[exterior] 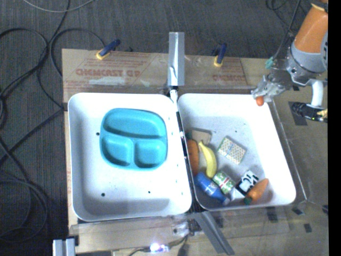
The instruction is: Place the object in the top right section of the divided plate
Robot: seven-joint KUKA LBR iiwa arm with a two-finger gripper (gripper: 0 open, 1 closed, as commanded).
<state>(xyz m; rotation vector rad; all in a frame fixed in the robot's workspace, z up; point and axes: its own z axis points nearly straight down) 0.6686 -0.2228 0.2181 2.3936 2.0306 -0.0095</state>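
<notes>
1. Above the right bin's (282,143) far right corner, my gripper (265,91) hangs near the rim; something small and red-orange shows at its tip, too small to say whether it is pinched.
2. Divided plate (134,138) lies in the left bin (85,196), well apart from me.
3. Candidates crowd the right bin's near side: banana (208,159), carrot (257,191), can (224,183), blue bottle (209,189), patterned card (232,150).
4. Risk: banana, can and bottle touch; a descent there may nudge neighbours or close on two.
5. Risk: a loose grasp could drop in the crossing over the wall between bins.
6. Risk: plate sections adjoin; small offset lands the wrong one.
</notes>
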